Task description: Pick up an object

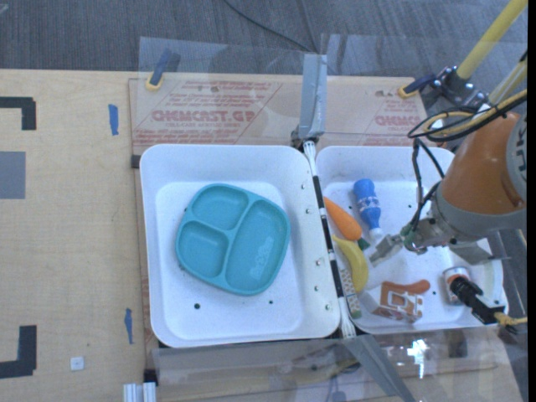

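at the near end of the right bin [389,174] lies a flat orange-and-white piece [402,298], and just beyond it the gripper [381,249] hangs low beside the banana [355,262], with nothing visibly caught in it; i cannot tell whether it is spread or closed. i judge this the approach before a grasp: next i'd want it centred over the banana and lowered without nudging the carrot [342,219] just beside the banana's far end. farther back the blue bottle [366,205] lies near the carrot, and the teal divided plate [234,237] sits well apart in the left bin [163,174].
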Robot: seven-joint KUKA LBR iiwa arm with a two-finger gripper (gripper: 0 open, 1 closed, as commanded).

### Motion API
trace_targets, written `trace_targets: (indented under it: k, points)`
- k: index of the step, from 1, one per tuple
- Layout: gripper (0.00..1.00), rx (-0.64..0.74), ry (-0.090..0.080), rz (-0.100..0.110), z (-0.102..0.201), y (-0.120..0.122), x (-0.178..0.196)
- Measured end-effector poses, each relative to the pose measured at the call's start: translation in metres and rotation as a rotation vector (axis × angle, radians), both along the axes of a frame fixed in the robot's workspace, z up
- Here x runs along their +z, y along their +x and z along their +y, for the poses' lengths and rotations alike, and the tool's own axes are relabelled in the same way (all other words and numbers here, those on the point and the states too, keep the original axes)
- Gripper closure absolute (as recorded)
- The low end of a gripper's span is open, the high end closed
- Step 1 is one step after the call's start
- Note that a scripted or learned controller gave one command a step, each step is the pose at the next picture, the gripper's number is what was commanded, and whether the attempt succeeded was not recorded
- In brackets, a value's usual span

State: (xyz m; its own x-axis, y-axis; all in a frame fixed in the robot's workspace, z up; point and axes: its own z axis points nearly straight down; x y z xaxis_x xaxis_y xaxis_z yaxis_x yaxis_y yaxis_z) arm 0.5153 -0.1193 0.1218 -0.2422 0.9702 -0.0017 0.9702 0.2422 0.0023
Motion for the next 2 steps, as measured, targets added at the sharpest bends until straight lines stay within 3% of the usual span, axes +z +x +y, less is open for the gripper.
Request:
trace_targets:
  k: [1,2]
  points:
    - [0.00,0.117,0.000,-0.001,-0.001,0.062,-0.013]
    - [0.00,0.291,-0.003,-0.003,0.016,0.013,-0.025]
